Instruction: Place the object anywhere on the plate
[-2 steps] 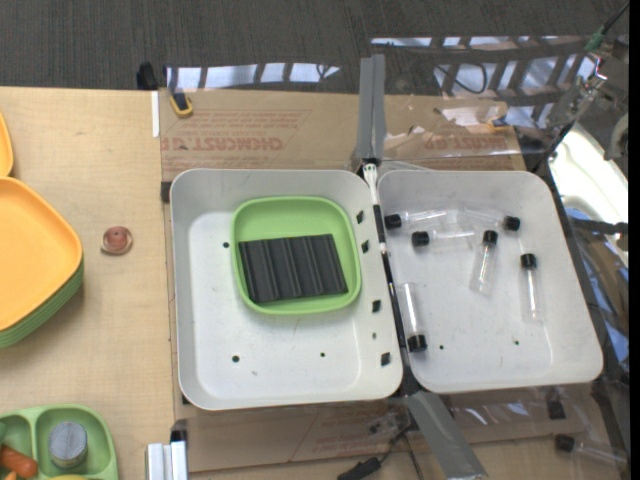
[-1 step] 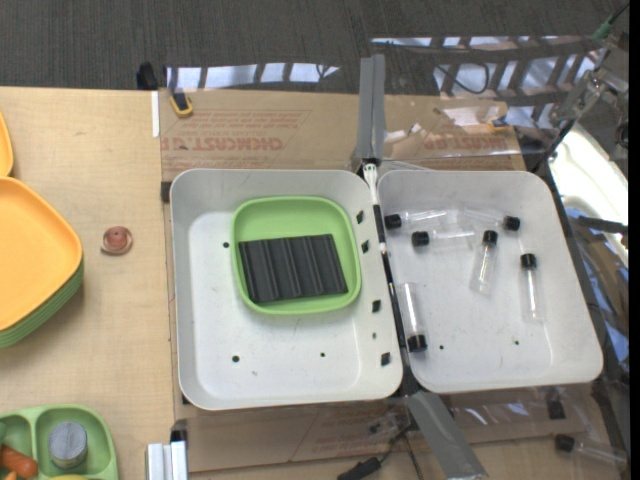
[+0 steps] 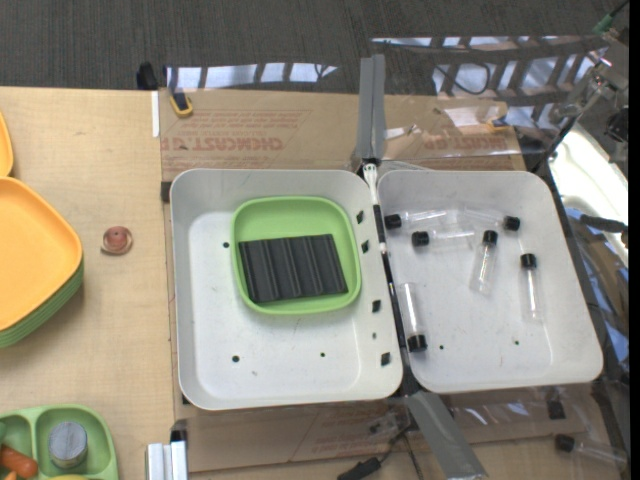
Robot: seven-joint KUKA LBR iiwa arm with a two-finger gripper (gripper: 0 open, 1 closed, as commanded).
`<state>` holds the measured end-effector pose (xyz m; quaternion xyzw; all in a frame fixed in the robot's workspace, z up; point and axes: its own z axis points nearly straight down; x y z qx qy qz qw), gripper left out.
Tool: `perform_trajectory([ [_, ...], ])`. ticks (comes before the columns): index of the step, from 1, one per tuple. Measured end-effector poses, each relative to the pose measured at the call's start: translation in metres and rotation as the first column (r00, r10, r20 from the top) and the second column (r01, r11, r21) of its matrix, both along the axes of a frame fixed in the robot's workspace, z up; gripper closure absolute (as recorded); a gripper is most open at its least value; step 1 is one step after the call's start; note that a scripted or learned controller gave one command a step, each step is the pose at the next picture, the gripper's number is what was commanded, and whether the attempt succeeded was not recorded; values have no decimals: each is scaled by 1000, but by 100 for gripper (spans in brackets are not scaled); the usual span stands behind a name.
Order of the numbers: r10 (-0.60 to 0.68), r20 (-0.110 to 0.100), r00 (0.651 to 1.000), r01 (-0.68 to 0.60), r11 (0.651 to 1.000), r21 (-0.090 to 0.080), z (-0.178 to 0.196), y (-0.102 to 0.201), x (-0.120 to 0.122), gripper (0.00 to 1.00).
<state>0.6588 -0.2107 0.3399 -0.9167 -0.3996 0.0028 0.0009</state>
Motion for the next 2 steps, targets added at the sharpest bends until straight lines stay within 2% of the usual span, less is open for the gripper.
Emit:
perform_trajectory([
  [1,-69,1,998,69,998,0,-20,7,-6,0],
  [2,-217,0,976,217,976,0,-44,-4,-5,0],
])
